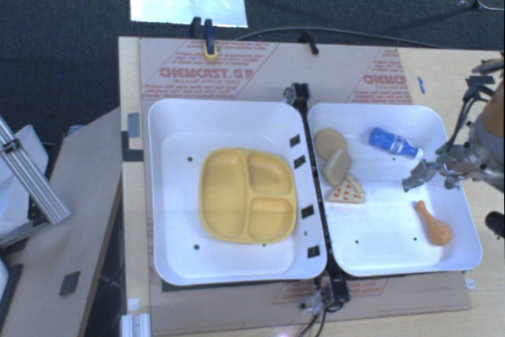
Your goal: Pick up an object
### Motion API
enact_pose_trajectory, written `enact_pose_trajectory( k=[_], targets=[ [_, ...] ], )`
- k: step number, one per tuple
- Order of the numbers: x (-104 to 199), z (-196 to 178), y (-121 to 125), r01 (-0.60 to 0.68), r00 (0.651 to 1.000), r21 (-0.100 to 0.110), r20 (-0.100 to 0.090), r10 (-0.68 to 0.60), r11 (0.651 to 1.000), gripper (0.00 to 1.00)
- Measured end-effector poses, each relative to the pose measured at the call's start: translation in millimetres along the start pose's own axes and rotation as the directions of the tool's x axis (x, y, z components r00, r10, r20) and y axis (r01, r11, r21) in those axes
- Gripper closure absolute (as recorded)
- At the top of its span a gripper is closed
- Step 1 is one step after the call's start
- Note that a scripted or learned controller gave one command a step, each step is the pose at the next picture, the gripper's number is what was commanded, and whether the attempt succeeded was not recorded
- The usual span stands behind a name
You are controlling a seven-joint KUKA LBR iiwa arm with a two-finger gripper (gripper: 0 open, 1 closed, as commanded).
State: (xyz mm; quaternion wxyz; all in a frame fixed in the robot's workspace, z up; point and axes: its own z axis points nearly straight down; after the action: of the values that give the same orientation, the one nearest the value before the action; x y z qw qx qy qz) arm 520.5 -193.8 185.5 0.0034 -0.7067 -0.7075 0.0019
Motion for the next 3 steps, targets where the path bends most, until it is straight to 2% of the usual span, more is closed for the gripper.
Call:
enact_pose_trajectory(
  k=[1, 3],
  targets=[
    [0, -4, 2, 0.002, 1.000, -0.008, 0.002, -0.002, 1.000, 0.00],
    [1, 96, 12, 0.001, 1.000, -0.005, 0.001, -0.001, 1.000, 0.00]
  ],
)
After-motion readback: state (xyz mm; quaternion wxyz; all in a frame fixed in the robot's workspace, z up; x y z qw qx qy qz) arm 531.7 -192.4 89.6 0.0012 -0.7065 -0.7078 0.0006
